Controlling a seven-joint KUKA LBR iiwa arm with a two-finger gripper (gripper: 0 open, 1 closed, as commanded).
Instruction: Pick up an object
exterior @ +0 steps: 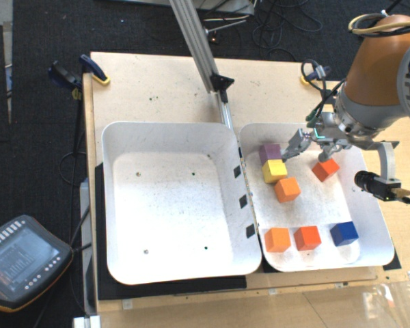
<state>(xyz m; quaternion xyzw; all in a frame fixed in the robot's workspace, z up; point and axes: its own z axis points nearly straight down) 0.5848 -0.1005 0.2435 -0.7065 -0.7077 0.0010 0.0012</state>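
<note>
Several cubes lie in the right bin [379, 241]: a purple cube [270, 152], a yellow cube [274, 171], an orange cube [287, 189], a red-orange cube [326, 169], and along the front a second orange cube [278, 239], a red cube [307, 238] and a blue cube [344, 234]. My gripper [310, 149] hangs low over the back of this bin, open. One finger [294, 146] points toward the purple cube. The other finger [325, 155] ends just above the red-orange cube. Nothing sits between the fingers.
The left bin [171, 203] lies beside the right one, sharing a raised middle wall. A slanted metal pole [198, 39] rises behind the bins. Clamps [96, 70] grip the bench's back corners. A teach pendant [20, 258] rests off the bench at lower left.
</note>
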